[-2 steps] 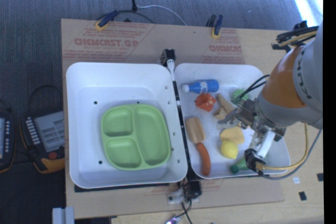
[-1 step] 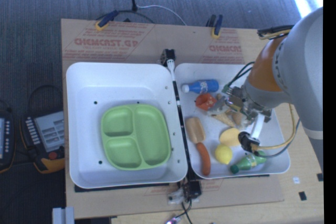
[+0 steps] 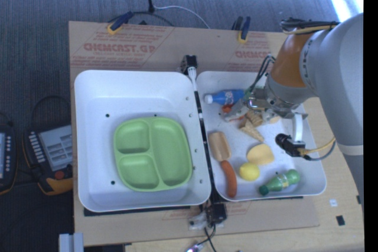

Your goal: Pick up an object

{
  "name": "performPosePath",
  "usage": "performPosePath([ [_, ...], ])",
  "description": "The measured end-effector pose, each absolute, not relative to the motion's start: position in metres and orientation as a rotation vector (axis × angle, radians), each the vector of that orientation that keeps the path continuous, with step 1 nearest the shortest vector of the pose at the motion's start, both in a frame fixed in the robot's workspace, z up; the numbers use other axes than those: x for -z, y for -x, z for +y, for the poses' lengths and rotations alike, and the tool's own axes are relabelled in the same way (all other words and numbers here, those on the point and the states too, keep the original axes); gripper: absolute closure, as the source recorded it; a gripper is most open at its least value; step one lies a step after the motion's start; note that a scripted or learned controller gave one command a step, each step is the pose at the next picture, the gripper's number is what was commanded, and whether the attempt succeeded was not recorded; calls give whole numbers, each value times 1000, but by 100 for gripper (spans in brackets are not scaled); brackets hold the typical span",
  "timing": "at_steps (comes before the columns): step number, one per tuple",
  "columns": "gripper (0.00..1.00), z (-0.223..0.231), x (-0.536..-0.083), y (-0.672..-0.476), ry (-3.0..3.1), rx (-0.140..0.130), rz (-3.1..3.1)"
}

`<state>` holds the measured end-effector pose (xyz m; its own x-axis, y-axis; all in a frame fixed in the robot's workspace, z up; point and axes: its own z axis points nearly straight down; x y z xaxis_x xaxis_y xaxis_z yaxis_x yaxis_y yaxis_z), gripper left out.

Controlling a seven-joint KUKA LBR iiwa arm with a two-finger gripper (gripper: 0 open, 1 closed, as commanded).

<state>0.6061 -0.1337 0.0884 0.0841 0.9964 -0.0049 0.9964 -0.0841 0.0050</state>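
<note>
My gripper (image 3: pixel 250 110) is low in the right bin (image 3: pixel 316 183), at its upper middle, under the grey wrist with the orange band. A blue bottle with a white cap (image 3: pixel 224 97) lies just left of it. A tan cone-shaped piece (image 3: pixel 253 130) sits directly below it, touching or nearly touching. A small red-orange item (image 3: pixel 228 109) lies at its left side. Lower in the bin are a tan bread piece (image 3: pixel 218 145), a red sausage (image 3: pixel 230 177), a yellow lemon (image 3: pixel 249 172), a pale yellow lump (image 3: pixel 260 154) and a green bottle (image 3: pixel 279 182). The wrist hides what lies right under the gripper.
The left bin (image 3: pixel 94 97) holds a green divided plate (image 3: pixel 153 153). A black cable connector (image 3: pixel 287 144) hangs off the wrist over the right bin. Clamps sit on the board's far edge, and a grey device (image 3: pixel 50 147) is on the floor at the left.
</note>
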Motion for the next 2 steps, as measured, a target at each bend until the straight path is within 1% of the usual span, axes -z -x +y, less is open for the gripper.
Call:
performPosePath([
  [1,100,-135,-100,-607,-2302,-1,2117],
  [2,0,-135,-100,-607,-2302,0,2117],
])
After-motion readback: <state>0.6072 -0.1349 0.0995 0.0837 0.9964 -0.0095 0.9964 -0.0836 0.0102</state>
